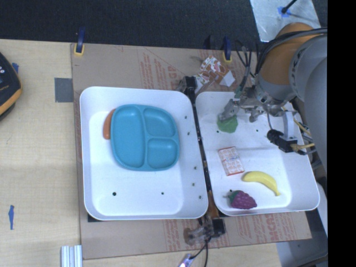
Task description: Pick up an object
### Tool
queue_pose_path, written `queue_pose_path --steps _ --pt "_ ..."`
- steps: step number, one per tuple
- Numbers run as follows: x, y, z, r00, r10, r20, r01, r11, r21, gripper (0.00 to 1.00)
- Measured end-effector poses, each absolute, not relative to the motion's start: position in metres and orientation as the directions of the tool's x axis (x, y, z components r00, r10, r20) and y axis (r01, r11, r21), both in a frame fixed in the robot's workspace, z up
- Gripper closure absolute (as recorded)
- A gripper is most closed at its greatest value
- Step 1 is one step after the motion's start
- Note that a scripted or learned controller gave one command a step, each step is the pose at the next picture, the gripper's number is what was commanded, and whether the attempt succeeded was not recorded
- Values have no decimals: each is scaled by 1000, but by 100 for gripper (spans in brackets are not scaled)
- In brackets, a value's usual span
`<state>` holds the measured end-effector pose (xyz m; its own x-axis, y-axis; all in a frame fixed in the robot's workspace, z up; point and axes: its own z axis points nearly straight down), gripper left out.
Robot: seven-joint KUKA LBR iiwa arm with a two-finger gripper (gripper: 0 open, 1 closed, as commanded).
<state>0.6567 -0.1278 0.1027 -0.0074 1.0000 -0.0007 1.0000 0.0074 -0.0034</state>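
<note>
- Over the far part of the right bin [300,202] we see the gripper [229,114], at the end of the grey arm [311,77] that comes in from the right.
- We cannot tell from this view how the gripper stands, or if it holds anything.
- Just under the gripper tip we see a green object [227,124]. It lies on the bin floor near the far left corner, and the tip looks to touch its top, but we cannot say this for sure.
- Above the wrist the arm has an orange band [278,57], and black cables hang around it.
- Nearer to us in the same bin lies a small packet [230,161], white with red print, well apart from the green object.
- Beside the packet, toward the near right, we see a banana [262,181], yellow and curved.
- In the near part of this bin, left of the banana, lie purple grapes [242,199] with a small green stem, close to the near rim.
- In the left bin [94,199] there is a blue plate [145,137] with three compartments. It rests in the far half of the bin.
- Under the left edge of the plate an orange object [107,125] shows partly; we cannot tell what it is.
- Both bins stand side by side on brown cardboard [139,65], which lies on the bench [33,166].
- Beyond the bins, on the cardboard, lies a crumpled wrapper [212,70].
- At the left edge of the view, on the bench, we see part of a black and yellow device [6,88].
</note>
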Motion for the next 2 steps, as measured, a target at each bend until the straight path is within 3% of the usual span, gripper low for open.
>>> queue_pose_path --steps 1,2 --pt "521 -117 91 -5 1000 0 1000 5 -6 0" --pt "581 -101 92 -6 1000 -1 1000 6 -2 0"
